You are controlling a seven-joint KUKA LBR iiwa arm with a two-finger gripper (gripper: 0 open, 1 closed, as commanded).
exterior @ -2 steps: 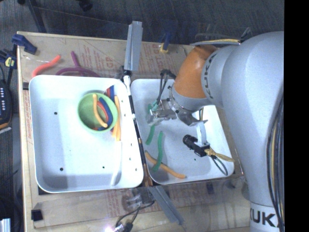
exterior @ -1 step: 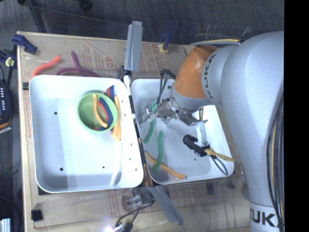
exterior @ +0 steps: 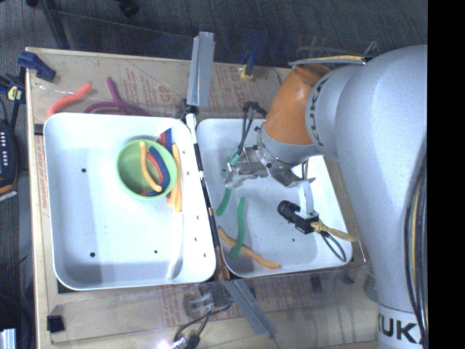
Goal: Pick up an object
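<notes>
The end effector (exterior: pixel 236 171) is hovering low in the right bin (exterior: pixel 330 257), near its left wall, approaching a green strip (exterior: pixel 224 201); its grip I cannot tell, and closing squarely comes next.

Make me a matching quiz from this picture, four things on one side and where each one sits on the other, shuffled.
Things:
1. green bowl
2. gripper
3. orange strip
4. blue clamp

Places:
A. near front edge of right bin
B. bench's far left corner
C. in left bin
D. over right bin, near the divider

Pairs: 1-C, 2-D, 3-A, 4-B
</notes>
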